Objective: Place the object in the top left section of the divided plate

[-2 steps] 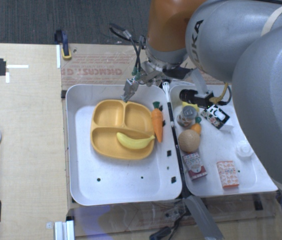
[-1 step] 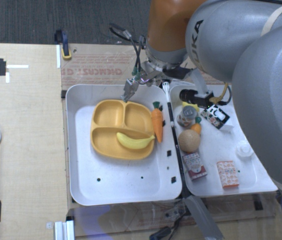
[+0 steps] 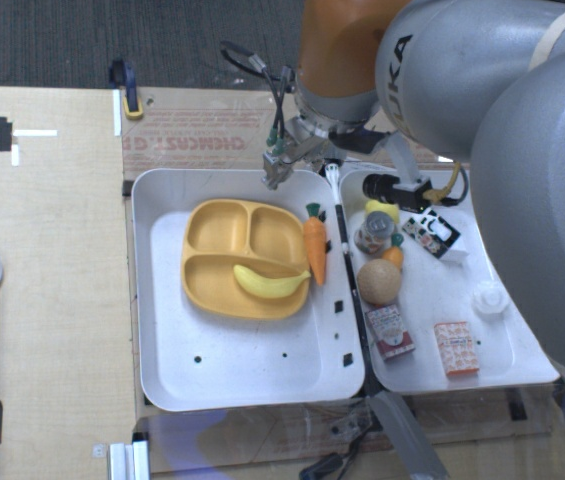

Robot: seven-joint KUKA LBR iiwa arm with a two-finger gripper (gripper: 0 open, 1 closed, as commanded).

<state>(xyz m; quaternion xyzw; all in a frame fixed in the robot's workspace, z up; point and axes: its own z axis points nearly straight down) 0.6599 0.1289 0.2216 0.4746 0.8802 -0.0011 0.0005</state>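
1. A pale tabletop [image 3: 42,268] bears two white bins; the left bin [image 3: 162,348] holds the divided plate [image 3: 247,258].
2. The carrot [image 3: 315,248] leans on the plate's right rim, the banana [image 3: 270,282] in its lower section.
3. The tool [image 3: 277,173] hovers beyond the plate's far edge, its grip state unreadable.
4. Risk: the tilted carrot could roll off the rim, spoiling a grasp.

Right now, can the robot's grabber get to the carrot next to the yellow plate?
Probably yes. The carrot lies uncovered beside the divided plate, against its right rim, and the gripper hovers near the bin's top edge with nothing between them. The plate rim may crowd one side.
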